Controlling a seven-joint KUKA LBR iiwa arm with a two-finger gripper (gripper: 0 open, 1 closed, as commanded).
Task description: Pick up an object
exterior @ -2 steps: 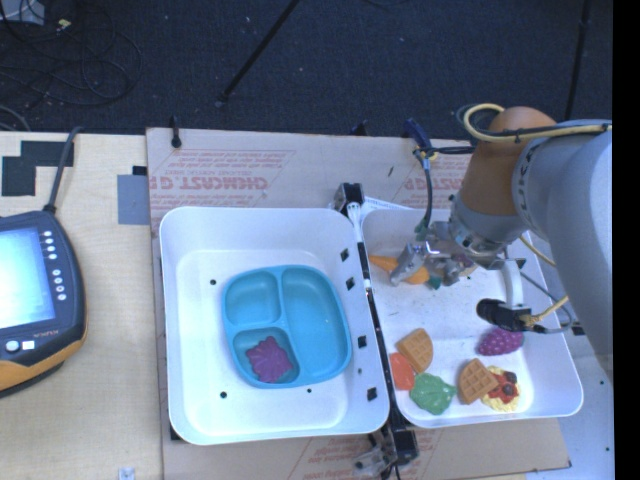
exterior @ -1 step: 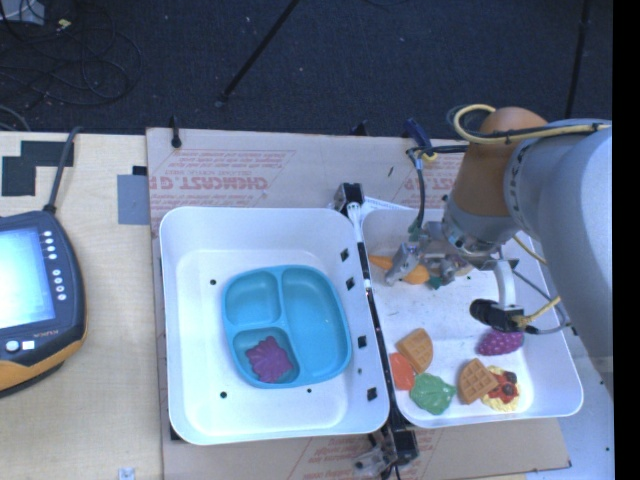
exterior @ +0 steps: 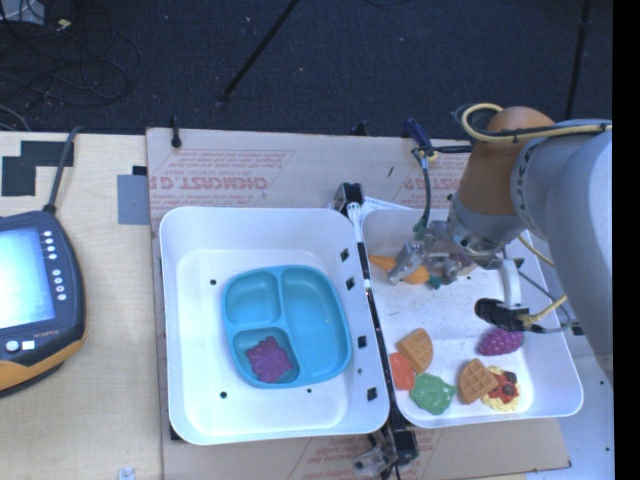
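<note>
My gripper [exterior: 421, 268] is low in the right bin [exterior: 560, 393], near its far left corner. An orange toy piece [exterior: 383, 264] lies right beside it on the left and runs under the gripper's tip. Nearer the bin's front lie a tan waffle piece [exterior: 416, 349], a red-orange piece [exterior: 400, 371], a green toy [exterior: 432, 394], a waffle with berries [exterior: 484, 381] and purple grapes [exterior: 500, 342]. The grey arm with its orange band [exterior: 500, 173] covers the bin's far right part.
The left bin [exterior: 190, 368] holds a blue divided plate [exterior: 310, 303] with a purple toy [exterior: 267, 358] in its near left compartment. A black part on a cable [exterior: 503, 314] hangs by the grapes. A teach pendant [exterior: 30, 288] sits at the far left.
</note>
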